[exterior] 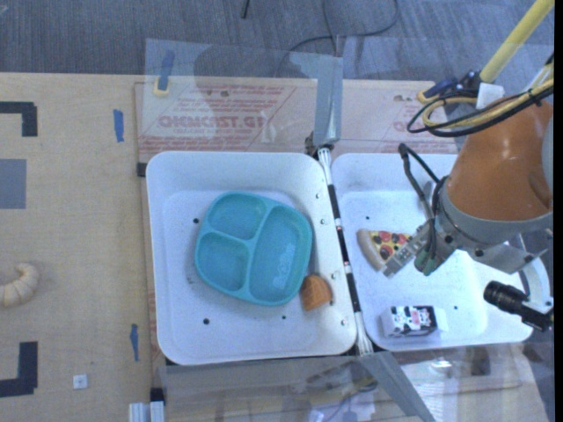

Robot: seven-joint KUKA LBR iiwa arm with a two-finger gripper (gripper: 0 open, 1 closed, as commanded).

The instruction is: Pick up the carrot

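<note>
The carrot (317, 292) is a short orange lump in the left bin (176, 323), lying against the lower right edge of a teal divided plate (253, 248). My gripper (412, 260) is over the right bin (466, 192), well to the right of the carrot and across the wall between the bins. It is open with nothing between its fingers, and one fingertip (396, 263) sits just beside a toy pizza slice (382, 243).
A small black-and-white item (412, 320) lies near the right bin's front edge. A pale croissant-like toy (18, 285) rests on the bench at far left. Cables and the orange-banded arm (497, 170) hang over the right bin's right side.
</note>
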